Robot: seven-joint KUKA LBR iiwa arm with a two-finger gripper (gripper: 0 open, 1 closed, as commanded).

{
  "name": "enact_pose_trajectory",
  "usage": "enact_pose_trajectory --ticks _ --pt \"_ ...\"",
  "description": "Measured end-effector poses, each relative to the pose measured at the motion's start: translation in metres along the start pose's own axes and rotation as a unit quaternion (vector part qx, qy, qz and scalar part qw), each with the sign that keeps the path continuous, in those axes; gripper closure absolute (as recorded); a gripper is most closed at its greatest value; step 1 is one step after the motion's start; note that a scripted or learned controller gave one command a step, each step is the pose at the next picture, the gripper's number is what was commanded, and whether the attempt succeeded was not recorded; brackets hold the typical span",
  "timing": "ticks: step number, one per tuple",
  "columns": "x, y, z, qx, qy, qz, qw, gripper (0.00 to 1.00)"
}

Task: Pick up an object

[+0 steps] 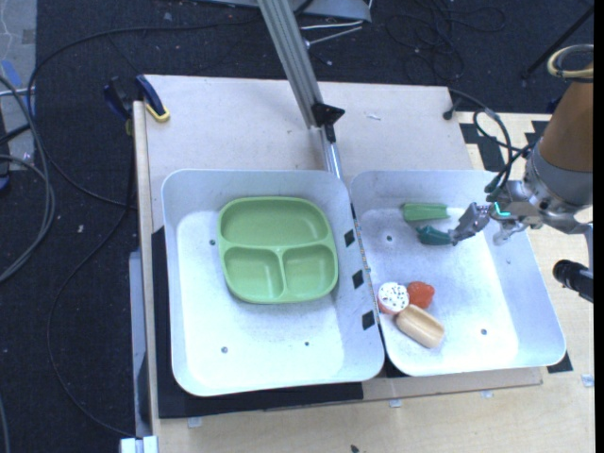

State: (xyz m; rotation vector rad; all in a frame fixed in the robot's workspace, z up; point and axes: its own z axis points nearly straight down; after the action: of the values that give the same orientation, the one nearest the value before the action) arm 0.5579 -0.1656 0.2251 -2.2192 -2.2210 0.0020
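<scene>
- Nearest the camera, in the right bin (528,333), lies a tan bun-shaped toy (420,327) at a slant, close to that bin's front left corner.
- Just behind the bun and touching it sit a white speckled round piece (393,296) and a red-orange piece (421,294), side by side (the three make one tight cluster).
- The left bin (189,347) holds a green divided plate (279,249), set flat toward the rear half of the bin, with one long compartment at the back and two smaller ones in front.
- Farther back in the right bin is a dark teal object (435,236), and just behind it a longer green object (424,212); the two lie near each other, well apart from the front cluster.
- The tool (479,220) reaches in from the right, low over the rear of the right bin, its fingers spread apart with nothing between them; the nearer fingertip is just beside the teal object's right end, though contact cannot be told.
- Above the tool, the arm's orange band (572,140) shows at the right edge.
- A slanted metal pole (293,55) crosses the back of the pale worktop (236,121) and comes down to the seam between the bins.
- Beyond the worktop, dark floor with loose black cables (57,177).
</scene>
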Motion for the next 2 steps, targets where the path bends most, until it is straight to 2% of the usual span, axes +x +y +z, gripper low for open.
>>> enact_pose_trajectory --ticks 1,2 --pt "0.000 0.001 -0.001 -0.001 0.000 0.000 1.0000 0.00" --pt "-0.006 -0.006 0.047 0.001 0.000 0.001 1.0000 0.00"
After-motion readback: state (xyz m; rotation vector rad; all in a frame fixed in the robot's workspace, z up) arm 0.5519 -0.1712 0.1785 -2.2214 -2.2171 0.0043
